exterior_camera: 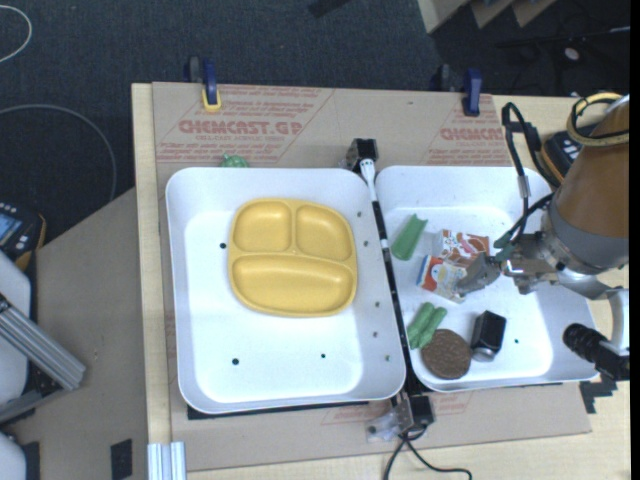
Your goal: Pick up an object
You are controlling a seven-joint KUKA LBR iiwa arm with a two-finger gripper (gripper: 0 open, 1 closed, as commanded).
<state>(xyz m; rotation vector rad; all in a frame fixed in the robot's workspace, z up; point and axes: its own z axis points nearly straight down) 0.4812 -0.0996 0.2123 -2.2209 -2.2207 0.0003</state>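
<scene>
The right bin (520,193) holds a red and white snack packet (452,256), a green piece (408,236) near its left wall, a second green piece (424,324) lower down, a round brown cookie (446,353) and a small black block (488,332). My gripper (478,273) reaches in from the right and sits low over the packet's right edge, touching or nearly touching it. Nothing visibly sits between its tips.
The left bin (200,298) carries a yellow three-compartment plate (293,256). A black divider clip (363,154) stands between the bins at the back. A small green item (234,161) lies on the board behind the left bin. Cables run along the arm at right.
</scene>
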